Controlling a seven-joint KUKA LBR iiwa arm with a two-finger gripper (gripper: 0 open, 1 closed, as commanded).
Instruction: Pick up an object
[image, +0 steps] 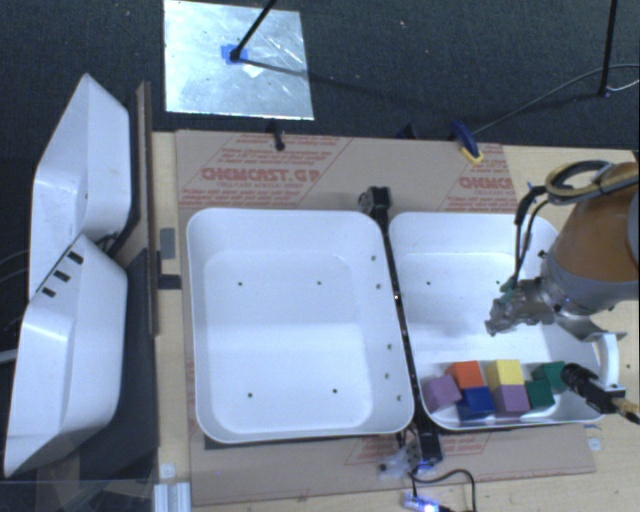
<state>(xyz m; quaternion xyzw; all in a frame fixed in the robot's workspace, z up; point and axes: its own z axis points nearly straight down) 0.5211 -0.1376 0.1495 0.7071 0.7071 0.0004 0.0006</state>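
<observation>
Several small coloured blocks lie bunched along the near edge of the right bin (450, 280): a purple block (441, 389), an orange block (467, 375), a blue block (477, 402), a yellow block (507, 372), a second purple block (513, 399) and a green block (545, 385). My gripper (503, 320) hangs over the right half of this bin, a little beyond the yellow block and above the bin floor. The arm's orange band (600, 235) rises behind it.
The left bin (290, 320) lies beside the right one, their rims meeting at a black divider (395, 300). Spare white bins (80, 270) lean at the far left. A metal sheet (238, 60) lies beyond the bench. Cables (530, 215) loop by the arm.
</observation>
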